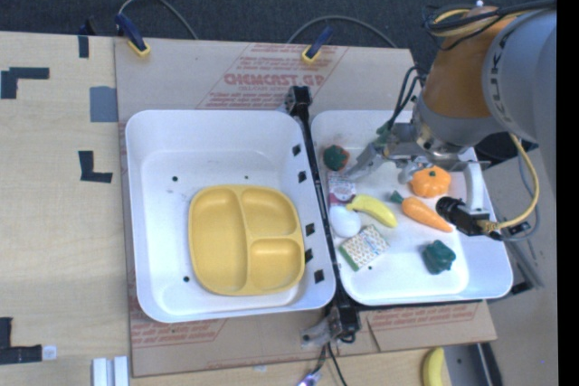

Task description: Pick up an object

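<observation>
On the desk, the left bin holds a yellow divided tray toward its front edge, near the wall it shares with the right bin. In the right bin, a small dark green object lies at the back left corner. Along the left wall sit a white egg-shaped piece and, toward the front edge, a patterned block. A yellow banana lies beside the egg, touching it. The fingers hang over the back half of the bin, spread apart and gripping nothing. Just right of them sits an orange pumpkin, with a carrot in front of it. A dark green piece rests near the front right corner.
</observation>
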